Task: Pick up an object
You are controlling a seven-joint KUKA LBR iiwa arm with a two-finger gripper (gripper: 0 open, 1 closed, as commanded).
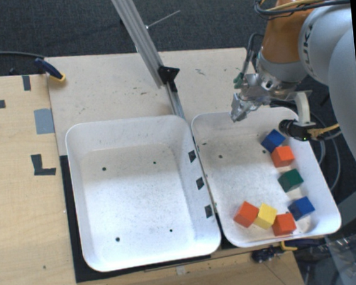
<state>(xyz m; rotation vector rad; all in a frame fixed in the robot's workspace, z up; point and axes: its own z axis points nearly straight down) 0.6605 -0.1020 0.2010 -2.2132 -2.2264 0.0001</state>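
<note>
The robot is at the approach step: the grey two-finger gripper [239, 114] hangs over the far edge of the right-hand shallow white bin [228, 165], carrying nothing; whether it is open or closed cannot be told. Next it needs to descend onto one block. The nearest, a blue cube [272, 140] touching an orange cube [283, 155], lies just beyond the gripper toward the arm; the green cube [290, 180] and others lie farther. The left-hand white bin [133, 194] sits opposite.

The arm [318, 35] runs off the frame's right edge. The pincer [239, 112] is too small and blurred to read its fingertips. A pale block [304, 224], perhaps white, sits half hidden behind the blue cube [302, 206].
</note>
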